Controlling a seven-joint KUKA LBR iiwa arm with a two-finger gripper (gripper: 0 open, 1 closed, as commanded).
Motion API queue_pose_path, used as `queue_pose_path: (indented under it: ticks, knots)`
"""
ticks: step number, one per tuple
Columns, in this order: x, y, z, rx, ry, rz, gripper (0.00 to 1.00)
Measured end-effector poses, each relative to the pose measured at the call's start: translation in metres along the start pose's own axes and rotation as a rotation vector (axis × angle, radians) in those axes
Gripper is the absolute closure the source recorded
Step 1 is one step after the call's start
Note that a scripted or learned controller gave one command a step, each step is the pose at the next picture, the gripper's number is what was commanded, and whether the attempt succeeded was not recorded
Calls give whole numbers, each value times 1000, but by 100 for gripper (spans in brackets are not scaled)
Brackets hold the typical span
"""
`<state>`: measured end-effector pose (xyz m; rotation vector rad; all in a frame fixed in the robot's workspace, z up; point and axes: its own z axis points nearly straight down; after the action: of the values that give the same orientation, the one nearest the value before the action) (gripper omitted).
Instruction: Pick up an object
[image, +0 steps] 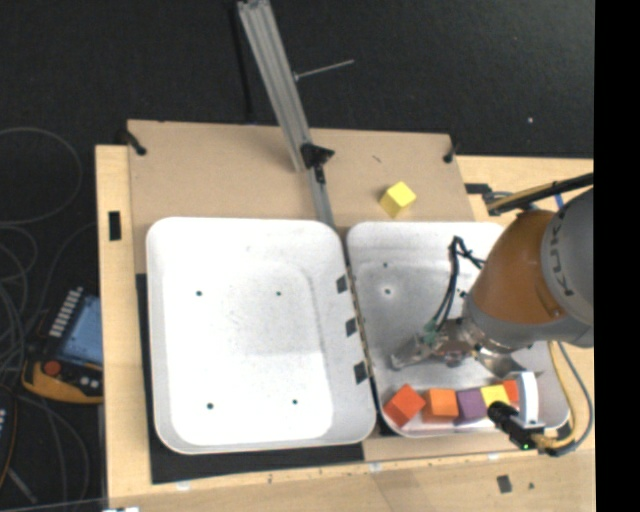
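In the camera view, the gripper (425, 350) hangs low over the right bin (400, 260); whether its fingers are apart or together I cannot tell. The blocks lie in a row just toward the near rim: orange-red block (405, 403) nearest, then orange block (441, 402), purple block (470, 403).

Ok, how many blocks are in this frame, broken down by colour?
Orange blocks: 2
Purple block: 1
Yellow blocks: 2, one in the right bin, one on the bench board
Total: 5
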<state>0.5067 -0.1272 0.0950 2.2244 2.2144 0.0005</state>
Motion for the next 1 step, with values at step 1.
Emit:
queue_pose_path:
  ticks: [1]
  knots:
    - [3,1,-3,-3,0,5,0]
